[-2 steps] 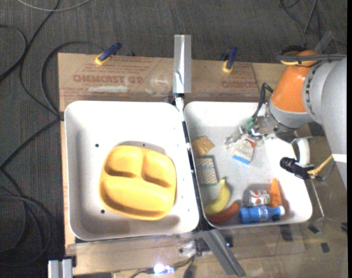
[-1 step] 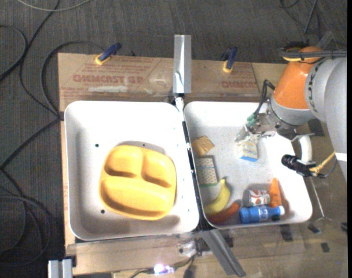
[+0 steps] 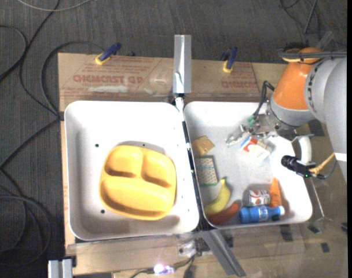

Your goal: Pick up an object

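Nearest the bottom edge of the right white plastic bin [image 3: 193, 155] there's a little pile-up: a blue plastic bottle with a white cap [image 3: 260, 214] lying on its side, a dark red sausage-shaped thing [image 3: 223, 212] just left of it, and a yellow banana [image 3: 220, 197] curving up above that. Right above the bottle sits a small red and white can [image 3: 257, 197], with an orange carrot-like stick [image 3: 275, 192] touching its right side. Further up along the divider are a grey mesh-patterned card [image 3: 207, 170] and a small tan block [image 3: 202, 146].

The left white plastic bin [image 3: 83, 120] holds one thing, a yellow plastic tray with three compartments [image 3: 140, 181], sitting lower centre.

Upper right of the right bin, the gripper [image 3: 249, 132] hangs low over a red and white flat packet [image 3: 257, 148]. Can't tell if it's grasping or released, too much clutter around the tips. The grey arm with its orange band [image 3: 294, 86] comes in from the right edge.

Behind both bins is a brown cardboard sheet [image 3: 124, 80] with blue and yellow clamps [image 3: 107, 53] on its far edge.
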